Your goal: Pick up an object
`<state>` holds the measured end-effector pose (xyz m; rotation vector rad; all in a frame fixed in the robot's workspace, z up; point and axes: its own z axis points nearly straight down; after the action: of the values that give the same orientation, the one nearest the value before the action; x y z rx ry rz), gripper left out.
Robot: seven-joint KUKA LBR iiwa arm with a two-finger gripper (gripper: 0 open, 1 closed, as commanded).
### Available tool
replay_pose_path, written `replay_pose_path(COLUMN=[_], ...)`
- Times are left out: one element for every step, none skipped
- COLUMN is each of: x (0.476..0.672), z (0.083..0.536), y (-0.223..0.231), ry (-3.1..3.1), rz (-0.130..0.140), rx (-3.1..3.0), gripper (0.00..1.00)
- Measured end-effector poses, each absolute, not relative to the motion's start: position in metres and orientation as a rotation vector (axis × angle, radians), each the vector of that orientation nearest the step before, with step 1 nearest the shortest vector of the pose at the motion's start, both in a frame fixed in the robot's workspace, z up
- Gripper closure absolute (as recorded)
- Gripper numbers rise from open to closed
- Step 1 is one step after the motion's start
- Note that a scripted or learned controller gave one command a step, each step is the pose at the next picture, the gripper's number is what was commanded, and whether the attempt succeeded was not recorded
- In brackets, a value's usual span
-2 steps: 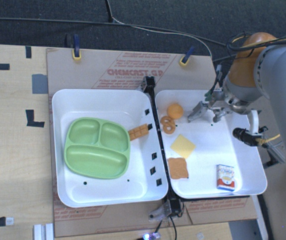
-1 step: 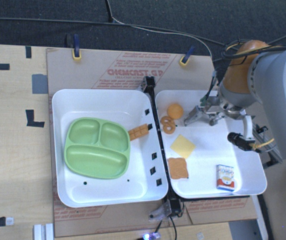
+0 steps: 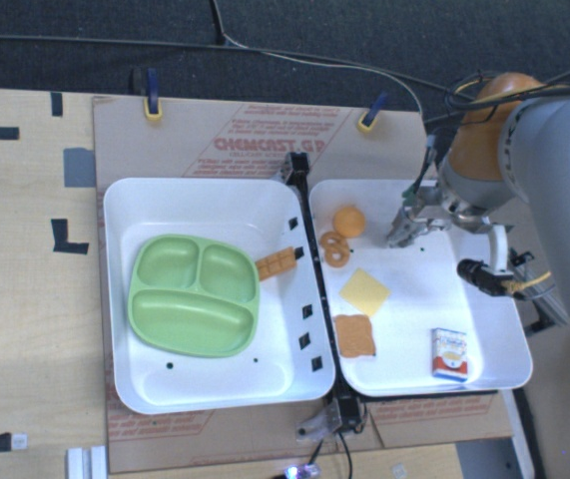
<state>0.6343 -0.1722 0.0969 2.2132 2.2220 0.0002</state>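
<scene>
Camera view: our gripper (image 3: 404, 230), whose state we cannot tell, hangs just right of the round orange ball (image 3: 348, 221).

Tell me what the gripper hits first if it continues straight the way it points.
Probably bare floor of the right white bin; the gripper points down-left, with the round orange ball just beyond. Depth unclear.

Red "CHEMCAST GP" print on brown board (image 3: 255, 143) beneath bins

Even, fairly bright overhead light; soft faint shadows inside white bins (image 3: 115, 297); slightly soft, low-resolution picture.
</scene>
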Motion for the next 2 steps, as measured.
replay_pose_path(x=[0.642,0.64], z=[0.157,0.218], y=[-0.172,-0.163], ry=[2.222,2.222], rz=[0.003,0.005], rx=[2.218,2.216], gripper=[1.0,1.0])
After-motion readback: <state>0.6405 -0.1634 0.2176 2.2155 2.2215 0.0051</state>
